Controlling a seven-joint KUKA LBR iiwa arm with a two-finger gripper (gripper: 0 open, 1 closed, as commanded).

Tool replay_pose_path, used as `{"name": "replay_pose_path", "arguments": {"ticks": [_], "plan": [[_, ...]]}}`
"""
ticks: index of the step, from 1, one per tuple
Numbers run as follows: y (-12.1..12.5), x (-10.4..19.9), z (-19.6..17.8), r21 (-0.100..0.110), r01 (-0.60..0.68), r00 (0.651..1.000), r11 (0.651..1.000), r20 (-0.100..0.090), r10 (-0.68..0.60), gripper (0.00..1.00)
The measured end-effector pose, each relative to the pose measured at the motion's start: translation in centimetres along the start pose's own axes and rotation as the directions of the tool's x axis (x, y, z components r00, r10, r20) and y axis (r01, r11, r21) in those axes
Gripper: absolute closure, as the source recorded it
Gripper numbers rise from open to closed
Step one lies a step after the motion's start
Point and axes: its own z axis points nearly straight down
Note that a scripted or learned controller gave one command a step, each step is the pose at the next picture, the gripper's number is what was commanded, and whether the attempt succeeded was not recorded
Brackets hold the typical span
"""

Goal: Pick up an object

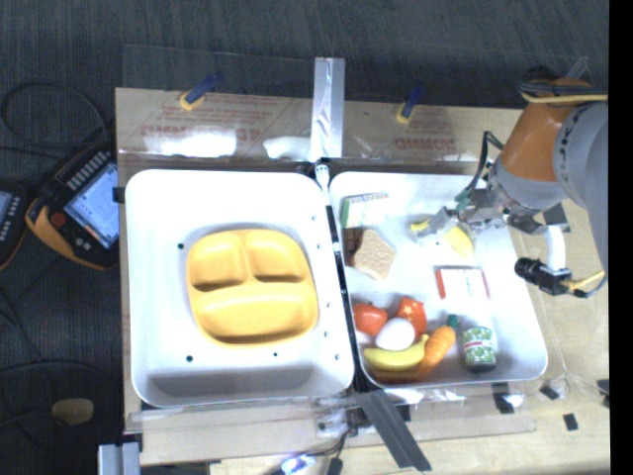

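Arm: grey, with an orange band (529, 146) above the wrist, reaching in from the right over the upper part of the right bin.
End effector (473, 209): low over the right bin's upper right area, just beside a yellow piece; how far its fingers stand apart cannot be told, and nothing is seen between them.
Right bin (514, 310): holds all the loose objects.
Yellow piece (459, 238): lemon-like, at the end effector's tip; contact cannot be told.
Upper left of right bin: a small green-and-white packet (363, 206) with a speckled sandwich slice (374, 252) below it.
Centre right: a white card with red print (462, 283).
Lower edge: tomato (369, 319), red pepper (411, 314), white egg (396, 335), banana (394, 357), carrot (437, 347) and green can (478, 346), crowded together.
Left bin (158, 295): carries a yellow divided tray (252, 283) at its centre.
Counter (148, 127): bears both bins side by side.
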Motion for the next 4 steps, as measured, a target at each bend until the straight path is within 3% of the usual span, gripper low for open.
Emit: {"name": "replay_pose_path", "arguments": {"ticks": [1,2,3,4], "plan": [[-0.1,-0.2,-0.8,0.005,0.0,1.0,1.0,0.005,0.0,1.0],[0.7,4.6,-11.3,0.019,-0.262,0.965,0.965,0.011,0.262,1.0],[-1.1,6.1,-1.1,0.022,0.067,0.998,0.997,0.003,-0.068,1.0],[-0.6,9.5,-12.2,0.02,-0.027,1.0,0.999,0.007,0.027,1.0]]}}
